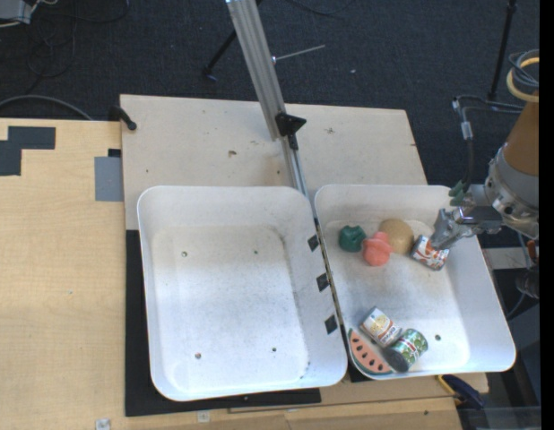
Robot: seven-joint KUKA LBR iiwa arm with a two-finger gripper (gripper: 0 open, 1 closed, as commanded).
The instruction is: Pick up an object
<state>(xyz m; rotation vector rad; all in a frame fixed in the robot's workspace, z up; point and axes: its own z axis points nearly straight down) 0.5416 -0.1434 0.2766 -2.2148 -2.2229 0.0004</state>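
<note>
Hovering over the right bin (492, 330), the hand (441, 237) touches a small can (429, 253); its grip cannot be told. Beside it lie a potato (397, 235), pink piece (376, 251) and green piece (351, 237).

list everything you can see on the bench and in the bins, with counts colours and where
shallow white plastic bins: 2, white, side by side on the bench
dark green knobbly toy: 1, right bin, far left part
pink rounded toy: 1, right bin, beside the green one
tan round ball-like toy: 1, right bin, touching the pink one
small red and white can: 1, right bin, at the pincer's tip
small labelled toy cans: 2, green and white, right bin's near edge
watermelon slice toy: 1, red and green, near corner
grey robot arm: 1, from the right
pincer: 1, over the red and white can
</note>
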